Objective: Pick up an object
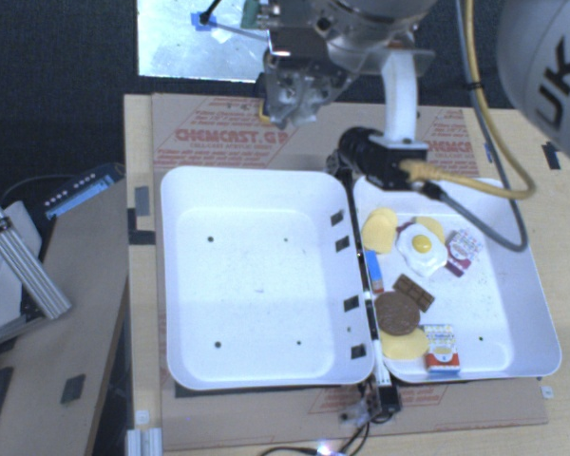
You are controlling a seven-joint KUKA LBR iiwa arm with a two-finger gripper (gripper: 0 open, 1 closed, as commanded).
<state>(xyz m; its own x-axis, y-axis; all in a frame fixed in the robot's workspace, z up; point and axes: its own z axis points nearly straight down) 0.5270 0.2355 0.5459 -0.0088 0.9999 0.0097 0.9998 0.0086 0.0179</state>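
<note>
Camera view | step: approach, nothing lifted | gripper [290, 98] above left bin's [185, 283] far rim, grip state cannot be told | egg [422, 245] in right bin [522, 302] | next: move right, descend.

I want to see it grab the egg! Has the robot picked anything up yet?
Not yet. The fried egg, the brown cookie and the little carton all lie in the right bin. The gripper hangs high above the bench, behind the left bin, with no toy visible in it. Reaching down and grabbing one is left.
</note>
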